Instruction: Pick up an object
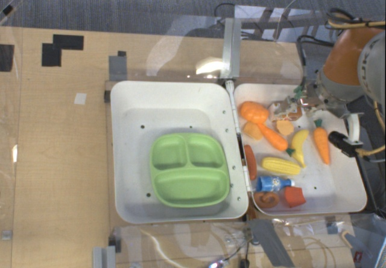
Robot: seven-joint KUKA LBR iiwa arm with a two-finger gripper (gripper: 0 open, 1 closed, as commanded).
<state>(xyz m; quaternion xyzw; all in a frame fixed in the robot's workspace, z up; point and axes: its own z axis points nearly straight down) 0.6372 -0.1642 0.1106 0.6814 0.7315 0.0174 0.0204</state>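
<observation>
gripper (294, 105) over right bin (356, 200) | tip blurred | arm (356, 58) cut off

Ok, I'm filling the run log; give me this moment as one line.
gripper: over right bin, far end | hold: unclear | nearest: orange toy | green tray: left bin

Glossy plastic green tray (190, 169) in smooth white bin (129, 140).

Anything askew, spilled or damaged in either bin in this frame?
Nothing spilled or broken. The green divided plate lies flat in the left bin. In the right bin, the toy foods lie jumbled, and a red sausage-like piece is pressed along the left wall, a tight spot for the gripper.
</observation>
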